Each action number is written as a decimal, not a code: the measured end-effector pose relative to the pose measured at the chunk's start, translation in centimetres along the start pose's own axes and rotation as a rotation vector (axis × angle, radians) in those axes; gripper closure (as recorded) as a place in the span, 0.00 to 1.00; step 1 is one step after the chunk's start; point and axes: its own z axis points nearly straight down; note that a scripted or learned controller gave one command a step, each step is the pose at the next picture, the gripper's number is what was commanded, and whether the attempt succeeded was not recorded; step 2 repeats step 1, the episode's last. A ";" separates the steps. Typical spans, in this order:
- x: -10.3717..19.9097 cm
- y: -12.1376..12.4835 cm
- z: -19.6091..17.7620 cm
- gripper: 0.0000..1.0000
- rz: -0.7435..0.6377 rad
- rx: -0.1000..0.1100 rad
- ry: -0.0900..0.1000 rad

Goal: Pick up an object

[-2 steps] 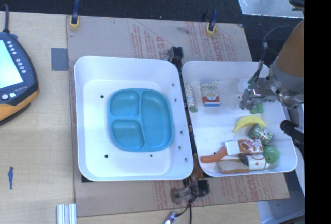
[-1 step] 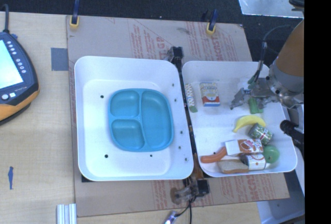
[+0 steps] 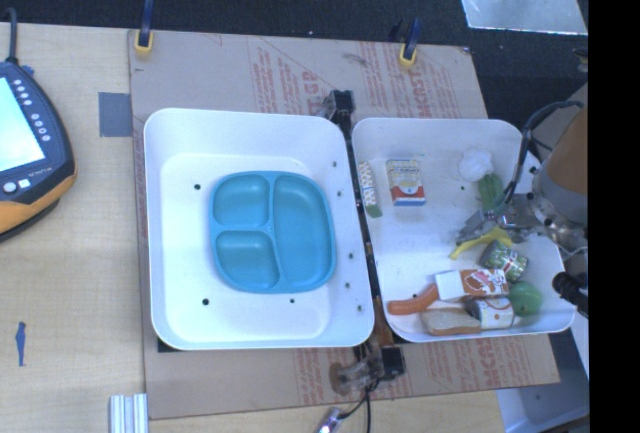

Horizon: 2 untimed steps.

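L white shallow plastic bin (image 3: 160,221) holds blue three-compartment plastic tray (image 3: 272,229), roughly centred. R white shallow bin (image 3: 420,136) holds the clutter, mostly in its near-R corner: red-white small carton (image 3: 405,181) at the far side, yellow banana-shaped piece (image 3: 478,239), green round ball (image 3: 525,299), orange carrot-like stick (image 3: 413,303). Gripper (image 3: 497,218) is low over R bin just above the yellow piece; jaw state can't tell.
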 end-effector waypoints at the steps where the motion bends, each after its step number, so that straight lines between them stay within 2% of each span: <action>1: 0.4 0.4 0.2 0.00 0.003 0.002 -0.005; 2: 0.4 0.4 0.2 0.00 0.003 0.002 -0.005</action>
